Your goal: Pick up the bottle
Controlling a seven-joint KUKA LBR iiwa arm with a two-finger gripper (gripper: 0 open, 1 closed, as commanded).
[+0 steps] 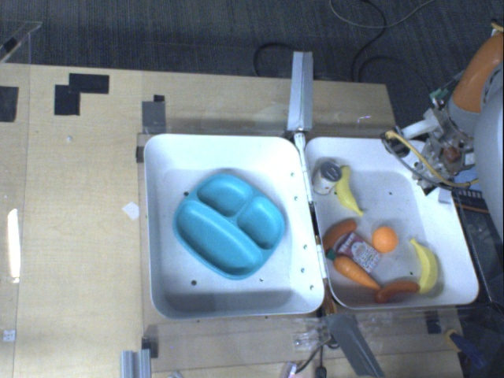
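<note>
The bottle (360, 251) is small and red with a white label. It lies on its side in the lower middle of the right bin (398, 195), wedged between a carrot (356, 272) and an orange ball (384, 239). My gripper (438, 157) hangs over the right bin's upper right rim, well up and to the right of the bottle. Nothing shows in its grasp. Cabling and the wrist hide its tips.
The right bin also holds a grey-white round can (324, 176), two bananas (347, 190) (426, 264), a brown-red piece (340, 232) and a sausage (396, 291). A blue divided plate (228, 224) lies in the left bin (165, 203).
</note>
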